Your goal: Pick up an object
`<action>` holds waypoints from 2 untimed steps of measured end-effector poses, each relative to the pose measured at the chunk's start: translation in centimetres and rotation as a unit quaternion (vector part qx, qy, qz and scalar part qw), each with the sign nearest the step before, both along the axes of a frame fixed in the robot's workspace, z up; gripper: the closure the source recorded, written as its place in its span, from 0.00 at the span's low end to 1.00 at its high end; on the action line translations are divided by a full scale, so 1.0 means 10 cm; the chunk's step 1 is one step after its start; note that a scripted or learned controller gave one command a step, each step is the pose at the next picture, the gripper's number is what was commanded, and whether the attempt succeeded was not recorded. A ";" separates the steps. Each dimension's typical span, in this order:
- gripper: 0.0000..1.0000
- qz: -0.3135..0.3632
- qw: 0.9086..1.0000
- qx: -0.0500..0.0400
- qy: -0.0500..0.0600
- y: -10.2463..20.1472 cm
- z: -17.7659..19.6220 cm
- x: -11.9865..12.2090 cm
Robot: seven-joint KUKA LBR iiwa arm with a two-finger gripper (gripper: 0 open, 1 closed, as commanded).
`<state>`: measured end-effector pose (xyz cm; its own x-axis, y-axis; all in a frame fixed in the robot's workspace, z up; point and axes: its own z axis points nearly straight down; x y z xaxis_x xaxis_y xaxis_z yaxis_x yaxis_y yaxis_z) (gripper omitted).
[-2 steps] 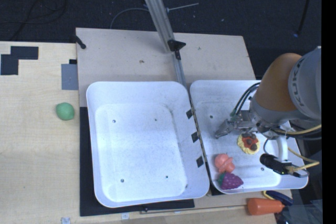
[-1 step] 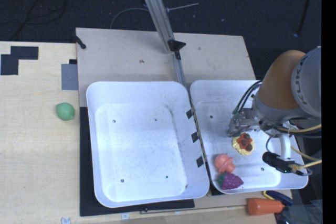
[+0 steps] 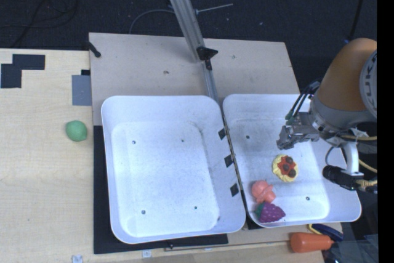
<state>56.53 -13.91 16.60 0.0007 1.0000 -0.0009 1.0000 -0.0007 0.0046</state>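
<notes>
1. Dark floor with loose cables surrounds a pale bench (image 3: 37, 132); on it a brown board carries two shallow white bins side by side.
2. Gripper (image 3: 288, 140): hangs over the right bin (image 3: 258, 117), its tips low near the bin floor. Nothing is seen between them; how far apart they stand cannot be told at this slant.
3. Right bin, contents:
   - yellow toy with a red top (image 3: 285, 167), just below the gripper tips and apart from them; judged the likeliest thing to pick up.
   - pink toy (image 3: 263, 191), further below and slightly left of the gripper, near the bin's front wall.
   - purple grape bunch (image 3: 270, 212), furthest below the gripper, touching or nearly touching the pink toy, against the front rim.
4. Left bin (image 3: 117, 109): well left of the gripper, nothing seen in it.
5. Outside the bins: green ball (image 3: 76, 130) far left of the gripper on the bench; orange item (image 3: 309, 241) below the right bin's front edge.
6. Risks, judged:
   - The tips sit off the yellow toy, so closing where they are would likely grasp air.
   - Its rounded, low shape may slip out between the tips.
   - The pink toy and grapes lie close together by the wall; reaching there could catch the rim or shove both.
</notes>
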 end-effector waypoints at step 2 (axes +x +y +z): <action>1.00 0.000 1.000 0.000 0.000 0.03 1.07 0.02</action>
